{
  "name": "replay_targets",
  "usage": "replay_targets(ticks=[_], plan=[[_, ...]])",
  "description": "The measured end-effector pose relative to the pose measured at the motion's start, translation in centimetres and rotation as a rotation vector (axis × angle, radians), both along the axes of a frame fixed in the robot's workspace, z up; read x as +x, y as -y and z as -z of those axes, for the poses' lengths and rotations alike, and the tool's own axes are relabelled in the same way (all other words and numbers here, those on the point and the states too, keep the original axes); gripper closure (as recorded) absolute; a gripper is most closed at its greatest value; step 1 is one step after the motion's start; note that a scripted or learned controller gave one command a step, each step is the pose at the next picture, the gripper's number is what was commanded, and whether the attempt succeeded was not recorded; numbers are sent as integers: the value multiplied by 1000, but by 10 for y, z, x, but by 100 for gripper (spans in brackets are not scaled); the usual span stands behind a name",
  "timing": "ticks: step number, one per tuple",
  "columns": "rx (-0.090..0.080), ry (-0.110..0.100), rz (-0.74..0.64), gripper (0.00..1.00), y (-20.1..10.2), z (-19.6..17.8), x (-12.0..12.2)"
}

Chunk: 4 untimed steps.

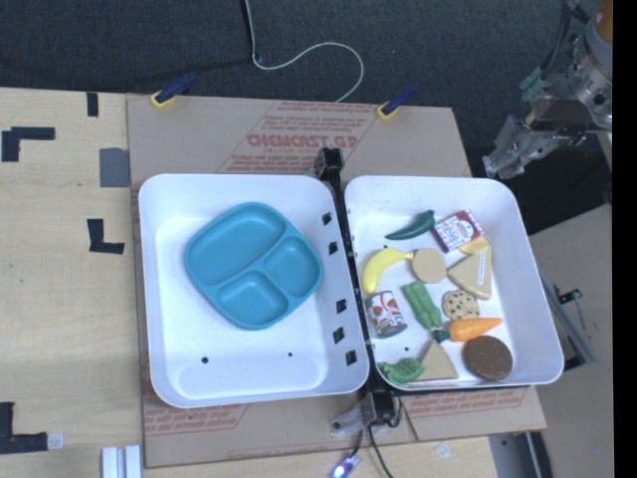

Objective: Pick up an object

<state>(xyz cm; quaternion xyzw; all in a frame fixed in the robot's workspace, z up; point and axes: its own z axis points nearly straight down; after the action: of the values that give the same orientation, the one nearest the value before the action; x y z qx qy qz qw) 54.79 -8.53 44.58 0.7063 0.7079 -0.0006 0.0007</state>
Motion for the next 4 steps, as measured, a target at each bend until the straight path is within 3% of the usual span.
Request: replay_targets(ticks=[1,2,3,4], plan=[[1,11,-1,100,-15,-96,-44],[2,-1,3,100,9,-89,-65],[4,-1,-11,100,-100,-89,-64],[3,-2,-9,100,-184,-88,-65]])
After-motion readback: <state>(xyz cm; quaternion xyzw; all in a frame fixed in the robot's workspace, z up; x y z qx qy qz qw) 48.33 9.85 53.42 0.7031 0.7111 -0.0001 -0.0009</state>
